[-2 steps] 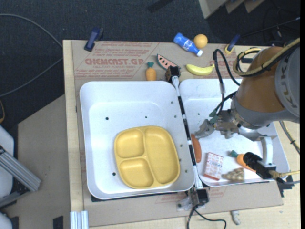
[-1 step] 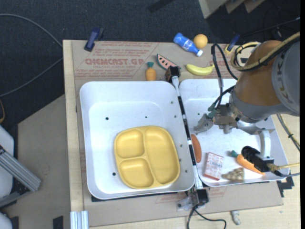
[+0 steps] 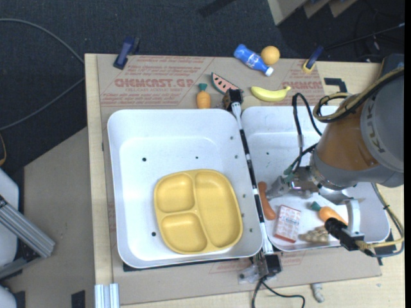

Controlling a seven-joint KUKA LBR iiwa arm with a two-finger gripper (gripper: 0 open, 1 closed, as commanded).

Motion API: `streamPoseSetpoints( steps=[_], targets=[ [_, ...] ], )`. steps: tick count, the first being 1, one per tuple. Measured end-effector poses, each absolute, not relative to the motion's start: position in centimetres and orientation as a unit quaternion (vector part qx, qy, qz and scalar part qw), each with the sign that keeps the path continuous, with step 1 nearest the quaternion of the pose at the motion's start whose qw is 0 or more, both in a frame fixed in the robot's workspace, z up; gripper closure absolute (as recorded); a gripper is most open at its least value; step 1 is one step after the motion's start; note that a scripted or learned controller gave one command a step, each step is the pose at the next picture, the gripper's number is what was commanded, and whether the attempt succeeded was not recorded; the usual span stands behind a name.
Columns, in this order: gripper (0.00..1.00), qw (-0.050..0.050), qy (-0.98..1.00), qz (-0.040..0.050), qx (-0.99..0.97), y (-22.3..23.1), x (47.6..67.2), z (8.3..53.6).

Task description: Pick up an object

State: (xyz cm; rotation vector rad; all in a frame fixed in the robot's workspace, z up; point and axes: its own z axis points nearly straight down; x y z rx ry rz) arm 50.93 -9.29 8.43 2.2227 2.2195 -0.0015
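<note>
Dark carpet surrounds the bench (image 3: 96,191), which carries two shallow white bins side by side. Nearest the camera, the right bin (image 3: 270,124) holds the candidates for picking: a red-and-white packet (image 3: 287,223), a beige lumpy piece (image 3: 314,236) beside it, an orange carrot-like toy (image 3: 332,215) and a red sausage (image 3: 264,200) lying along the bin's left wall. The left bin (image 3: 125,172) holds a yellow divided plate (image 3: 197,210). Over the right bin hangs the end effector (image 3: 294,179), low above the sausage and the packet; the arm's bulk hides its tips, so I cannot tell whether they stand apart or together, and nothing shows between them. Risk lies in the crowding: a descent could land between sausage and packet, nudge the sausage against the wall, or slide off the flat packet. Farther back, a banana (image 3: 270,94), a blue bottle (image 3: 252,59) and a small orange ball (image 3: 270,54) lie on the bench outside the bins.
</note>
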Motion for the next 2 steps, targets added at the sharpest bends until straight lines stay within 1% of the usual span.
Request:
streamPoseSetpoints(
  steps=[1, 2],
  targets=[
    [0.0, 0.0, 0.707, -0.0002, 0.707, -21.4, 48.2, 8.5],
    [0.0, 0.001, 0.707, 0.0, 0.707, -21.9, 48.0, 20.5]
  ],
)
